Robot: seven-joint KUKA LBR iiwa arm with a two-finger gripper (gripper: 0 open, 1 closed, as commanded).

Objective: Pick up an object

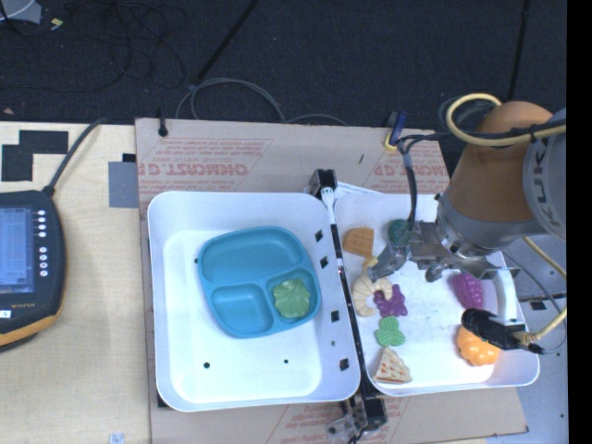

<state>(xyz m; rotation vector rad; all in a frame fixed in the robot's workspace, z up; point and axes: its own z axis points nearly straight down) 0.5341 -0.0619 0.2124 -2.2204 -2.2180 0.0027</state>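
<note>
Tool (388, 262) sits low over the left half of the right bin (433, 336), with the arm reaching in from the right. Can't tell from this angle whether it's open or closed, and nothing is visibly gripped. Reads as the approach step of a pick, grasp not yet made. Closest candidates: tan piece (359, 241) just up-left of the tool near the wall between the bins, and cream piece (364, 294) just below the tool, touching or nearly touching a purple piece (394, 301). Next move, my guess: commit to one target, centre over it, drop straight down, close. The cream/purple pair is crowded, so a grab there risks catching both or nudging one aside. The tan piece stands more on its own but is close to the bin wall. Rest of the right bin: green piece (388, 331) just below the purple one, wedge-shaped sandwich toy (392, 368) near the front wall, magenta grape cluster (469, 291) by the wrist, orange piece (476, 350) toward the front right corner. Left bin (185, 368): blue divided plate (242, 266) roughly centred, with one pale green leafy piece (293, 298) in its lower-right compartment. Both bins sit side by side on a cardboard sheet (231, 160) on the table (92, 387). Teach pendant (23, 257) lies at far left, well apart from the bins.
</note>
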